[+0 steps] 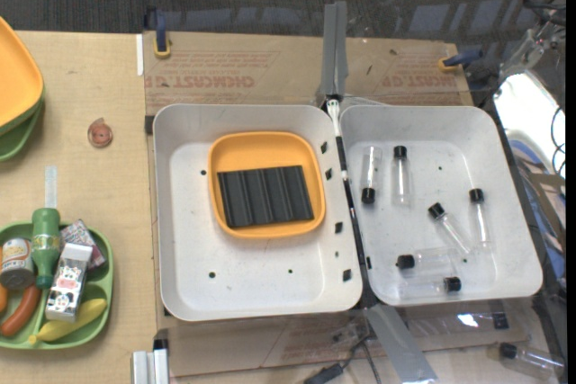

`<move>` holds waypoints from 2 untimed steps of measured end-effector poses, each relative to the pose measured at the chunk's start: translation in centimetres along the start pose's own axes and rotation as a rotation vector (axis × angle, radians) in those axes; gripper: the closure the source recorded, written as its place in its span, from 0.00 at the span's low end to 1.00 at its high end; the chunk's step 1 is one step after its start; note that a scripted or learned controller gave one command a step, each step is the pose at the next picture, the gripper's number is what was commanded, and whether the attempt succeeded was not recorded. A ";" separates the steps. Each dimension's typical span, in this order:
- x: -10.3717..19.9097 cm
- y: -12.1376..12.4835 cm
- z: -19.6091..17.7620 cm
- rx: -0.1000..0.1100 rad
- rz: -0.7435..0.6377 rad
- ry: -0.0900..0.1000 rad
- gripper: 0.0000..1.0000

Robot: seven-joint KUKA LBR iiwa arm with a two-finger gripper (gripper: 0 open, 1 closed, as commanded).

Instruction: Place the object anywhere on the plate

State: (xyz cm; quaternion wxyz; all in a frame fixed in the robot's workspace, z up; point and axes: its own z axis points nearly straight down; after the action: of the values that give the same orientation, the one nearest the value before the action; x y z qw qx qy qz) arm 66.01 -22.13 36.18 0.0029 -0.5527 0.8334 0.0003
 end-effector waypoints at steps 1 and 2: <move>0.0 0.0 -4.3 0.000 -0.221 0.000 0.00; 0.0 0.0 -8.0 -0.001 -0.501 -0.001 0.00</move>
State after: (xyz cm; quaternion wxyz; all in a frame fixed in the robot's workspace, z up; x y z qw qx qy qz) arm 66.00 -22.14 44.15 0.0029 -0.7420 0.6704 0.0001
